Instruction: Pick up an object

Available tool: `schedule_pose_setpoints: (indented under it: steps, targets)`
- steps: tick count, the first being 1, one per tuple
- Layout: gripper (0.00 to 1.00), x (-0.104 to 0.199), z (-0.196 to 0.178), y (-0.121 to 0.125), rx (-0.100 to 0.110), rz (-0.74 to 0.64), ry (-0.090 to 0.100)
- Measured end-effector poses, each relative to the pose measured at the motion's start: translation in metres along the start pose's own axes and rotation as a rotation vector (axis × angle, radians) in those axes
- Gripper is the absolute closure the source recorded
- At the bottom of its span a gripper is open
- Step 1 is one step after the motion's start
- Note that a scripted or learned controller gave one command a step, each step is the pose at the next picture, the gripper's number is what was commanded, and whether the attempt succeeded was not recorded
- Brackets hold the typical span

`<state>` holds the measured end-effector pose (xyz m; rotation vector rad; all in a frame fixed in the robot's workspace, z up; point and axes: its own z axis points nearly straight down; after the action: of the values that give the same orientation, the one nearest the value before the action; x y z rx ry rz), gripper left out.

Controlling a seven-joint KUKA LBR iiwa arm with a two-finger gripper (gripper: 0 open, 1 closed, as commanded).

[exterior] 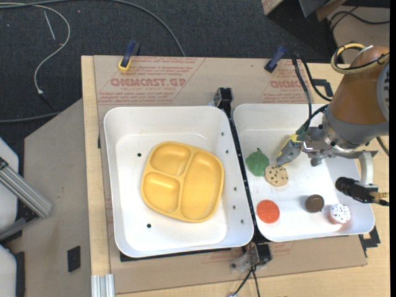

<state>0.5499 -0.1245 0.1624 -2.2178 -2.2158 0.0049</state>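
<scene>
My gripper (288, 153) hangs over the right bin (297, 228), reaching in from the right. It is just above and to the right of a round speckled cookie (276, 176). A green leafy piece (257, 162) lies to the gripper's left. Further toward the front of the bin lie a red-orange disc (268, 211), a small brown ball (314, 203) and a white dotted piece (339, 214). I see nothing held by the gripper.
A yellow divided plate (183, 180) lies in the left bin (117, 166). The wall between the two bins (240, 172) runs just left of the green piece. A black fitting (354, 189) on the arm hangs over the right bin's right side.
</scene>
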Motion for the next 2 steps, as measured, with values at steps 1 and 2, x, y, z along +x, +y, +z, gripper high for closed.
schedule_pose_setpoints:
  steps: [1, 2]
  targets:
    - [0.0, 0.008, 0.061, -0.001, 0.002, -0.001, 0.001]
    - [0.0, 0.009, 0.079, -0.001, -0.002, -0.001, 0.0]
